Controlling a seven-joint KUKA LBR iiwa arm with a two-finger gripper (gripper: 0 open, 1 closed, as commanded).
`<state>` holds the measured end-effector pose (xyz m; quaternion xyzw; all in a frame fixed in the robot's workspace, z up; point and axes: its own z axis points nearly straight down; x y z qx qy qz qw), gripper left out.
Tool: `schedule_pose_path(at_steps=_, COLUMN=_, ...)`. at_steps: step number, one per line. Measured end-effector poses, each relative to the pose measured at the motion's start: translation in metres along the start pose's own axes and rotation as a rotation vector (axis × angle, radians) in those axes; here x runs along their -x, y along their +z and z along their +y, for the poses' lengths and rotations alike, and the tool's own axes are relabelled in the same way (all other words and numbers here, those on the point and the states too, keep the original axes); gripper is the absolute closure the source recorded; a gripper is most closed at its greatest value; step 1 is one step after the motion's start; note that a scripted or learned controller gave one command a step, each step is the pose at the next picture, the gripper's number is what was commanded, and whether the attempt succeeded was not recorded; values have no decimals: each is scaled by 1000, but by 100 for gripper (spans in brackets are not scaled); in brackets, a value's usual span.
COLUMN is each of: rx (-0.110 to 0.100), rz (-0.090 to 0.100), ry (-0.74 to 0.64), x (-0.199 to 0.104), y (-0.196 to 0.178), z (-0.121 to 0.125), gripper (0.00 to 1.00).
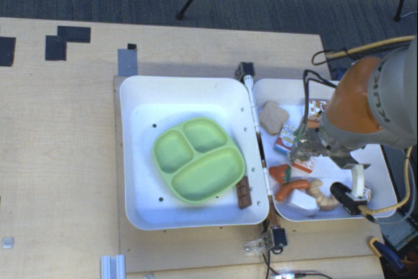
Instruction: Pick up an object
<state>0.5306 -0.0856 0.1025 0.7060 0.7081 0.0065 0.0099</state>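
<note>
My gripper (302, 155) is down inside the right bin (385, 174), reaching in from the right among a pile of small things. Just left of it lies a small blue and white carton (285, 139). Below it are a red and orange piece (281, 172), an orange carrot-like piece (291, 188), a beige lumpy piece (319, 191) and a white piece (303, 202). A grey-brown rounded slab (273, 117) rests at the bin's far left. The arm's body hides whatever is directly under the gripper.
The left bin (140, 140) bears a green divided plate (199, 159) in its middle and a brown bar (243, 193) against its right wall. A rail (256, 134) separates the two bins. Black patches mark the bench at the far left.
</note>
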Motion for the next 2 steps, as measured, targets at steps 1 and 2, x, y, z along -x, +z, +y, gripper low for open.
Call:
schedule_pose_path(at_steps=1, rx=-19, rz=5, ry=-2, x=-12, y=-83, z=-16, gripper=100)
schedule_pose_path(at_steps=2, rx=-17, rz=5, ry=-2, x=-41, y=-247, z=-37, gripper=100)
